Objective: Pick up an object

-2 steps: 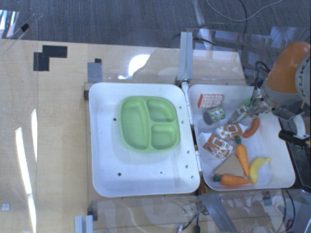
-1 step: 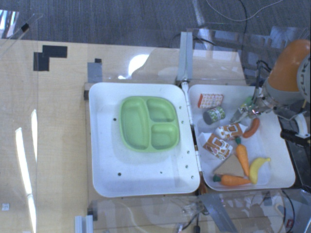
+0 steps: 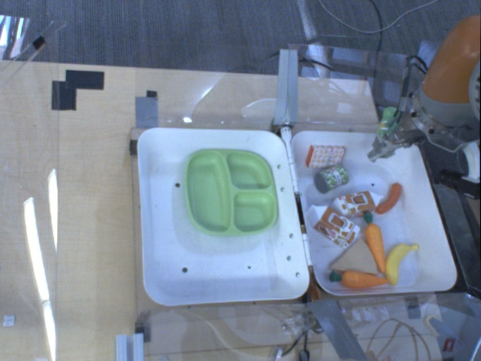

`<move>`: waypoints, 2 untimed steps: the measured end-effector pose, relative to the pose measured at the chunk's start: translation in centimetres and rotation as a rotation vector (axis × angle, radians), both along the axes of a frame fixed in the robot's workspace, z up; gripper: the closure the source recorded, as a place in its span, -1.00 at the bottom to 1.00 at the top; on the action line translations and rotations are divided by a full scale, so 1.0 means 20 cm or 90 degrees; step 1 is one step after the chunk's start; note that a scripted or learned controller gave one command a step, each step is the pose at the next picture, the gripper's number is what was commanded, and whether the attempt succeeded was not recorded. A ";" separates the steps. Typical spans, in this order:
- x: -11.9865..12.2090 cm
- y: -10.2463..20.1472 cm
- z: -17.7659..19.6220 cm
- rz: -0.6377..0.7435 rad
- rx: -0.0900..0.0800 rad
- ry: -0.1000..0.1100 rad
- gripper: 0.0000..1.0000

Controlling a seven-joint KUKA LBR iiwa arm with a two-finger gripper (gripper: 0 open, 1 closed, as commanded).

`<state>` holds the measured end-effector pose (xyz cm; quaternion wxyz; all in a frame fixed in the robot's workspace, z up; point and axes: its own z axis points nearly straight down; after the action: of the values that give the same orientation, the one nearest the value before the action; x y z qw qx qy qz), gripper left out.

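1. Nearest the camera, along the front edge of the right bin [image 3: 443, 277], I can see a carrot [image 3: 362, 280] lying flat, with a brown wedge-shaped piece [image 3: 358, 259] just behind it. Nothing there has been lifted.
2. At the front right corner sits the banana [image 3: 398, 261], touching or just beside a second carrot [image 3: 374, 246] that points toward the back.
3. Mid-bin now: two small printed cartons, one [image 3: 337, 227] near the left wall and another [image 3: 355, 202] just behind it, and a sausage [image 3: 388, 198] off to their right. All are resting on the bin floor.
4. Farther back, a grey-green can [image 3: 331, 178] lies on its side, and behind it a red-and-white box [image 3: 325, 156] sits near the back left corner.
5. My gripper [image 3: 378, 150] hangs over the back right part of this bin, well apart from the can and the box. I see nothing between my fingers, but whether they are spread or closed I cannot tell from here.
6. Over in the left bin [image 3: 161, 277], the green divided plate [image 3: 230, 192] sits about centre, untouched.
7. My read: the pick is not done. Every candidate object lies in the right bin, I hold none of them, and choosing one, descending and closing on it are all left to do.
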<state>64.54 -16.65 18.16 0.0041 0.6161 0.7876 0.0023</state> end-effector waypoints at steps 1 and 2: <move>0.00 0.00 0.00 0.000 0.000 0.001 -1.00; -0.25 -0.20 -0.47 0.091 -0.002 -0.001 -1.00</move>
<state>59.61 -20.59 8.85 0.0051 0.5584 0.8295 0.0018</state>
